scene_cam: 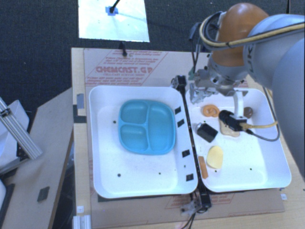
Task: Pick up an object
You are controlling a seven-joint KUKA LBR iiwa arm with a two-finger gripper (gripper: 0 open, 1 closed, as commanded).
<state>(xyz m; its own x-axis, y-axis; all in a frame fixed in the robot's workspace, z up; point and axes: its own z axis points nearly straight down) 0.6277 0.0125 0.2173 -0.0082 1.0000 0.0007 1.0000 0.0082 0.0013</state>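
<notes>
Status, as read from beside the bench: the pick is not yet made; nothing can be seen held or lifted. The arm (267, 42) enters from the right of the frame and sets the gripper (197, 97) low over the upper left corner of the right bin (257, 166), close to the divider. Whether the gripper is wide or narrow cannot be told, since the wrist body covers it from above. The left bin (95, 142) carries a blue divided plate (145, 127) at centre frame, well apart from the gripper.

The other candidates lie in the right bin:
- a yellow oval piece (215, 157), lower left of that bin
- a black block (207, 132) above it
- a beige flat piece (232, 131), partly covered by robot hardware
- an orange round piece (210, 110) just beside the gripper, the nearest candidate
- a thin orange stick (203, 167) along the divider
- a small brown piece (248, 112) toward the right

Remaining, in my judgement: closing on one object, then lifting it. Hard to make out are any contact between gripper and bin floor, the full outline of the beige flat piece, and the bin's upper right corner behind the arm.
</notes>
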